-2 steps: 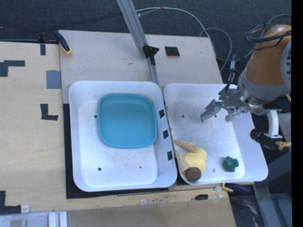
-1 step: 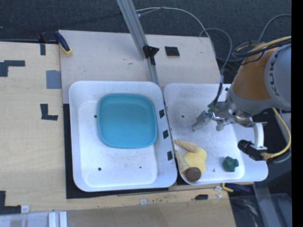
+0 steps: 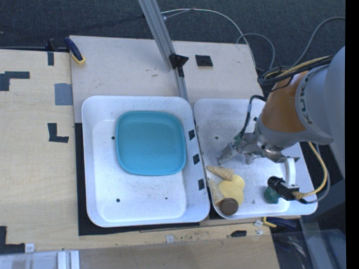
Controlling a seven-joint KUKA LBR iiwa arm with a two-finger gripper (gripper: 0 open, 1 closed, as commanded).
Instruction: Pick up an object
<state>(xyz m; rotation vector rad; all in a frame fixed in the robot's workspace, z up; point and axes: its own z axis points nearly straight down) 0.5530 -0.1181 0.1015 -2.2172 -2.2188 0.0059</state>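
Note:
My gripper (image 3: 236,153) hovers over the middle of the right bin (image 3: 216,114), its two grey fingers spread open with nothing between them. Just below and left of it lies a pale yellow cone-shaped toy (image 3: 220,172). Next to that is a yellow rounded piece (image 3: 233,186) and a brown round piece (image 3: 228,206) near the bin's front edge. A small green thing (image 3: 271,195) sits at the front right of the same bin.
The left bin (image 3: 95,156) holds a light blue square plate (image 3: 150,142). A grey metal pole (image 3: 162,32) slants down to the wall between the bins. Cables run behind the right bin.

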